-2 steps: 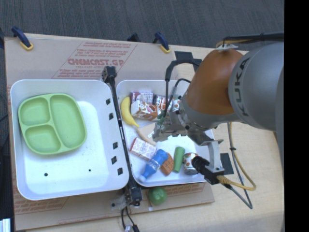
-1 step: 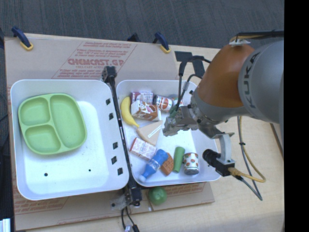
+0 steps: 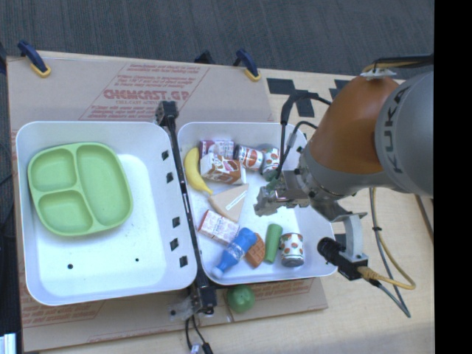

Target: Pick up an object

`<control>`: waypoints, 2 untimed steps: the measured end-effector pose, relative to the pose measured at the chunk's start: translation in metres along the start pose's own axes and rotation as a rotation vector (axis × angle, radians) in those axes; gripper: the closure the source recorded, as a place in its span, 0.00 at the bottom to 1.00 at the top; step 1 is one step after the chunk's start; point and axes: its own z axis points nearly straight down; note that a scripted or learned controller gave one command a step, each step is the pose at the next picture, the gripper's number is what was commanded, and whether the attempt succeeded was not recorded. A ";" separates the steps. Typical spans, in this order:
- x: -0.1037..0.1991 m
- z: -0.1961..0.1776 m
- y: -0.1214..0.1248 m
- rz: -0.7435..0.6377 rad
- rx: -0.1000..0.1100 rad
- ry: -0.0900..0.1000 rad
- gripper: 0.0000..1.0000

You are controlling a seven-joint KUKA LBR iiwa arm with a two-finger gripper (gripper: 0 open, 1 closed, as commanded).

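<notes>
gripper [image 3: 270,200] hovers over right bin [image 3: 318,270], above green cylinder [image 3: 273,242].

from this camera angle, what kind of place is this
Probably a robot grasping test bench in a lab: a KUKA arm reaches over two clamped white bins, one holding toy food like a banana and cans.

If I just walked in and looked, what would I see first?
Probably the big grey and orange arm reaching in from the right, its pincer hanging over the right bin. That bin is packed with toy food: a banana, a blue bottle, a can. After that, the green plate lying in the left bin.
</notes>
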 end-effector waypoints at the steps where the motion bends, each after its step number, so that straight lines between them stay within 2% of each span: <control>1: -0.099 0.007 -0.001 0.004 -0.003 -0.001 1.00; 2: -0.115 -0.001 -0.001 0.003 -0.003 0.000 1.00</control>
